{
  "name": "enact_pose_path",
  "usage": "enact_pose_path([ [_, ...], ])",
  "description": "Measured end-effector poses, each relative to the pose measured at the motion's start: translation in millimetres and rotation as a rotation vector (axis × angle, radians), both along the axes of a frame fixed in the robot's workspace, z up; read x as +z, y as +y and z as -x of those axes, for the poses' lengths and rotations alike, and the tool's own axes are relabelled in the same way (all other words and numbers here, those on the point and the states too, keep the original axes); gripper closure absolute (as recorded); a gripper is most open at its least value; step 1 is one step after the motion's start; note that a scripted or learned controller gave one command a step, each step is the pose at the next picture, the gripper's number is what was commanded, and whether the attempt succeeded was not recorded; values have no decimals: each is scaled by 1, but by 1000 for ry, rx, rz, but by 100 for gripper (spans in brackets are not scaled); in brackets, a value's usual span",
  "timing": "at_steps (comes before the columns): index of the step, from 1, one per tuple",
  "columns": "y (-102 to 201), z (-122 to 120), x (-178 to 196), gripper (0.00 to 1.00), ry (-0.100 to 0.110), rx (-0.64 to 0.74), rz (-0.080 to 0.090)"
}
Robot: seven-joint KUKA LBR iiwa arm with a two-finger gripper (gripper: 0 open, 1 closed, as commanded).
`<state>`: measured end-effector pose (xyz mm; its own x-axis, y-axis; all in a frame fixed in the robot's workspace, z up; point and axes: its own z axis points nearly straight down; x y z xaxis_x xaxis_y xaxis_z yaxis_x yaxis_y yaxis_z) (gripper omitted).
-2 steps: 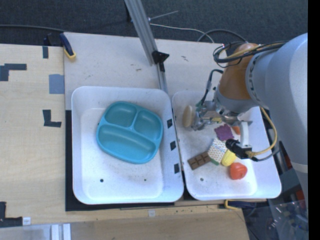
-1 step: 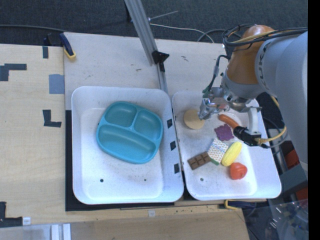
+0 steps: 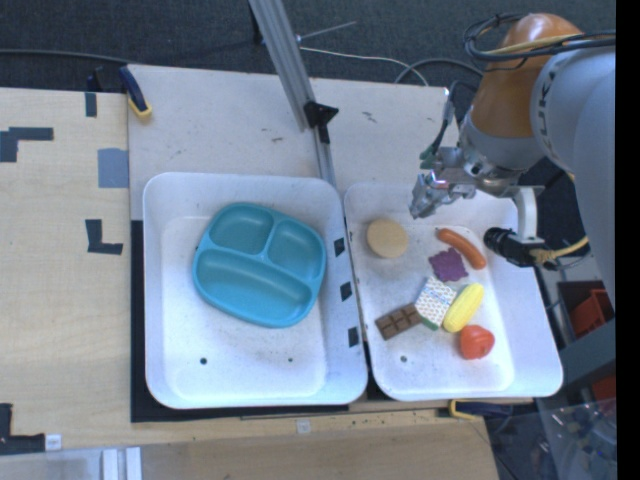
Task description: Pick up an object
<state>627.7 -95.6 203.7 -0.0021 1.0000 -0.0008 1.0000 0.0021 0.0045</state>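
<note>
I see the left bin [image 3: 160, 268] carrying a blue tray [image 3: 260, 265]. The right bin [image 3: 530, 358] has a cookie [image 3: 387, 238] near its top left corner, then a sausage [image 3: 461, 247], purple piece [image 3: 448, 265], corn [image 3: 463, 307], wafer [image 3: 434, 301], chocolate [image 3: 398, 321] and tomato [image 3: 477, 342]. My gripper [image 3: 428, 200] hangs over the top edge, just right of the cookie; I can't tell its opening.

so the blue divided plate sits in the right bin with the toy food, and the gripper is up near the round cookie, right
Not quite. The blue divided plate lies in the left bin, apart from the toy food, which is in the right bin. The rest holds: the gripper is above the right bin's far end, near the round cookie. The camera view shows this.
</note>
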Motion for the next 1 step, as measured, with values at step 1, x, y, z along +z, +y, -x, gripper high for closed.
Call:
enact_pose_path([
  [1,0,-1,53,100,0,0,0],
])
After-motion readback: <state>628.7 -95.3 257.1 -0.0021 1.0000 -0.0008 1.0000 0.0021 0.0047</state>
